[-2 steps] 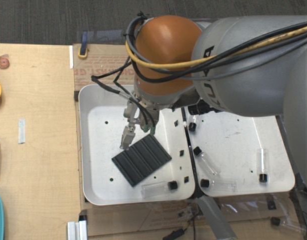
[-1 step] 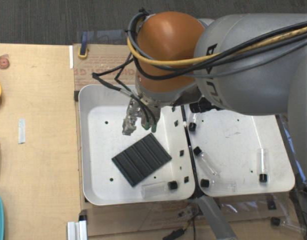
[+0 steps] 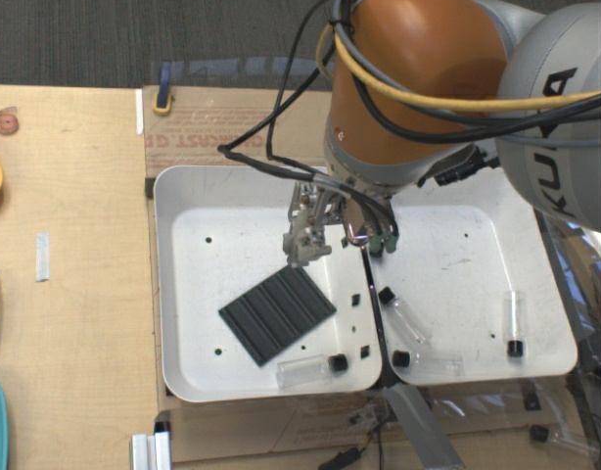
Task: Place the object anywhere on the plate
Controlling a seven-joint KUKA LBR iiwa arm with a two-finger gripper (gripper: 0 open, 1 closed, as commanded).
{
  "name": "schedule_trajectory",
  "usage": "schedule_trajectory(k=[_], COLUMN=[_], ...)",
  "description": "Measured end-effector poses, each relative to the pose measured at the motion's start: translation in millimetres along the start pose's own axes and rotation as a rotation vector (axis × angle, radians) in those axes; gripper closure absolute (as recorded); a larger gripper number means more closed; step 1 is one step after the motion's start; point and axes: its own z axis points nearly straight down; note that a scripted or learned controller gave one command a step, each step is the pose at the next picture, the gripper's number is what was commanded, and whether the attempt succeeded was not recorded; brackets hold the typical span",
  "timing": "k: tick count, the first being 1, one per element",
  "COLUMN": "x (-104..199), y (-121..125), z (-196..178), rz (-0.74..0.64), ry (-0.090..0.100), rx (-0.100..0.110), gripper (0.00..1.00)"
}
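Note:
A dark ribbed rectangular plate (image 3: 277,313) lies tilted on the floor of the left bin (image 3: 183,292). My gripper (image 3: 305,250) hangs from the orange-banded wrist just above the plate's upper corner, near the middle of the left bin's right half. A clear tube with a black cap (image 3: 310,368) lies at the left bin's front wall, below the plate. Whether anything sits in the gripper is hidden by its own body.
In the right bin (image 3: 535,262) lie three clear capped tubes: one near the divider (image 3: 403,319), one at the front (image 3: 428,363), one at the right (image 3: 514,323). The wooden bench (image 3: 66,262) spreads to the left. Black cables (image 3: 271,135) loop off the arm.

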Motion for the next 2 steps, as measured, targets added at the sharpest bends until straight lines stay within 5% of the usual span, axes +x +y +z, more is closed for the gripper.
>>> schedule_trajectory(k=[1,2], x=[-31,-97], y=[28,9], z=[-94,-73], rz=[-0.464,-0.764], ry=[-0.002,-0.002], rx=[-0.002,-0.002], gripper=[1.0,1.0])
